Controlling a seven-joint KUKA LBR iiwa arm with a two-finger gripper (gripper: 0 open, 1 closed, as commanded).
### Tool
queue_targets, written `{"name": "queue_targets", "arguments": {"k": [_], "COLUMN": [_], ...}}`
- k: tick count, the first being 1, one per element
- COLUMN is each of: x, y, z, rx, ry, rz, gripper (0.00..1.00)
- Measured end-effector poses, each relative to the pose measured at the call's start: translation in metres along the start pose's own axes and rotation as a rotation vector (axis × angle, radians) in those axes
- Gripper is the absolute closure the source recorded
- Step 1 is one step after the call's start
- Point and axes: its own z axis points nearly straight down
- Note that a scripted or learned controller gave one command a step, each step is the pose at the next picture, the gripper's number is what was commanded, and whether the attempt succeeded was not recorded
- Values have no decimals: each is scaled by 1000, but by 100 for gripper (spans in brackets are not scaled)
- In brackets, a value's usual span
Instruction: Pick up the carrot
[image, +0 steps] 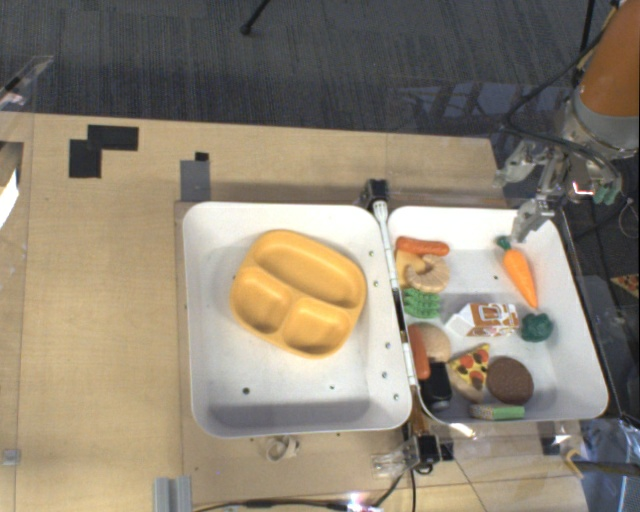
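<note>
Nearest the camera, front of right bin (590, 400): brown round piece (510, 378), pizza slice (470, 368), small green bar (497, 411), all loose toy food. Mid bin: white carton (487, 319), green lump (537, 327), more mixed pieces stacked along the divider side. Left bin (200, 330) carrying just the yellow divided plate (297, 291). Farther back in right bin: carrot (520, 274) lying flat on the bin floor near the right wall, green top toward the back, tip toward the front, clear of neighbours. Directly behind it: gripper (532, 215) poised at the back rim, just off the carrot's leafy end, nothing between the fingers. Opening width: cannot tell, too small and cluttered with cables. Progress estimate: approach underway at best, no grasp, no lift; descent, closing and raise all left to do. Arm mostly cut off at top right, orange band barely in. A second orange-red piece (422, 246) by the divider, possibly another carrot or sausage, hard to call.
</note>
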Motion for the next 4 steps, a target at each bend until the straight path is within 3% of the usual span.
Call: {"name": "queue_targets", "arguments": {"k": [1,2,3,4], "x": [5,12,7,7], "y": [-42,-54,-53,-52], "z": [102,173,158,158], "rx": [-2,2,6,5], "ry": [10,-5,-19,-18], "rz": [43,-36,-42,-43], "gripper": [0,0,100,0]}}
